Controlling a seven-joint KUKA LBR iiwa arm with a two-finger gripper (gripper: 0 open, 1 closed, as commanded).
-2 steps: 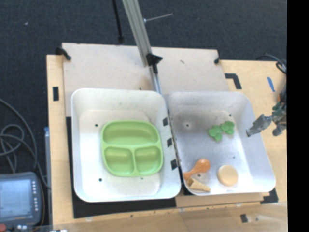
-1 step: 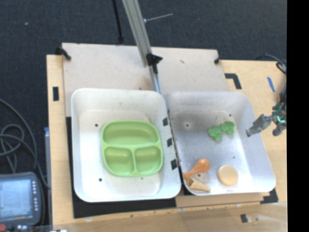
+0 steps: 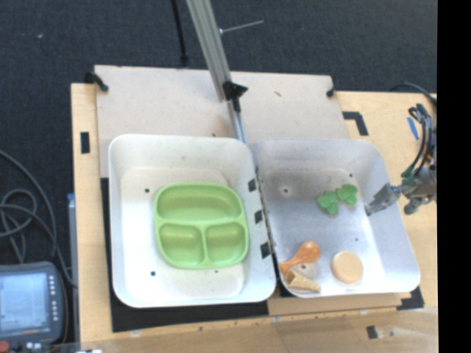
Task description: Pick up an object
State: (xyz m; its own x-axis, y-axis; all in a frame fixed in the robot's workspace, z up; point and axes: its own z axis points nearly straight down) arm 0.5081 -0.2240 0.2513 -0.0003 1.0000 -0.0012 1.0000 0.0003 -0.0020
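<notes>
Two white bins side by side on the bench, and the gripper (image 3: 394,197) is parked at the right rim of the right bin (image 3: 309,160), barely poking in from the picture's right edge. It's small and dark out there, so whether it is spread or pressed together I simply cannot tell; nothing shows between its tips.

Over in the left bin (image 3: 132,168), a green divided plate (image 3: 200,225) sits flat near the middle, three compartments facing up.

The right bin carries the loose pieces. A green leafy toy (image 3: 337,198) lies toward the bin's right side, near the gripper but apart from it. Down along the near edge, an orange spoon-shaped piece (image 3: 302,256) rests close to the bin's near-left corner, with what looks like a tan cone-like piece (image 3: 303,280) just beside it. A pale round disc (image 3: 347,267) lies further right on that same near edge, well apart from the green toy.
</notes>
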